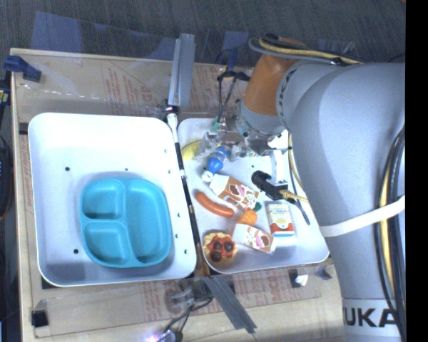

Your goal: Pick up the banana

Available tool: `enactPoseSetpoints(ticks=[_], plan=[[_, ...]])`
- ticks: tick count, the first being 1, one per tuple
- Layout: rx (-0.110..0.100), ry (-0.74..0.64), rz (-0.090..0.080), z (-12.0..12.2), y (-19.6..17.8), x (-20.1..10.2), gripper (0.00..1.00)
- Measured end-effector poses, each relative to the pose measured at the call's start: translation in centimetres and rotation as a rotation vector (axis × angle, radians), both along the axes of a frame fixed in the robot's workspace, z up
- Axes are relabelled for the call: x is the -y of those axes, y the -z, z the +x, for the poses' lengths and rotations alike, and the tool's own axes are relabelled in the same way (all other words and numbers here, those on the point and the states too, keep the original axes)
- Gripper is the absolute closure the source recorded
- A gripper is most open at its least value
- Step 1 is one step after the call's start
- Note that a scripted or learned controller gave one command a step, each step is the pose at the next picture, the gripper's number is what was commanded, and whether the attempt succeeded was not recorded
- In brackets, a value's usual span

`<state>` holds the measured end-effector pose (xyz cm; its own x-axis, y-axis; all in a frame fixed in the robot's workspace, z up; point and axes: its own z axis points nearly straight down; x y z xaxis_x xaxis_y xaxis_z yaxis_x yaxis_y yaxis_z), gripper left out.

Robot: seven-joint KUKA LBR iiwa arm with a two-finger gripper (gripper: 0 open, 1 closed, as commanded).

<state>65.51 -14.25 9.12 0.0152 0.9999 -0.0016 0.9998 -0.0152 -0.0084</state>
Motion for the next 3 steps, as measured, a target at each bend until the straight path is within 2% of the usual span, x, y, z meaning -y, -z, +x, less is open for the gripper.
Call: enactPoseSetpoints(ticks=[1,2,3], plan=[[0.002,0.09,0.001,-5.2,0.0,-2.5,0.0],[0.005,0.219,0.001,-1.1,-0.1,0.3,0.0],[0.003,0.189,0.001,-9.7,0.0,-1.8,0.0]])
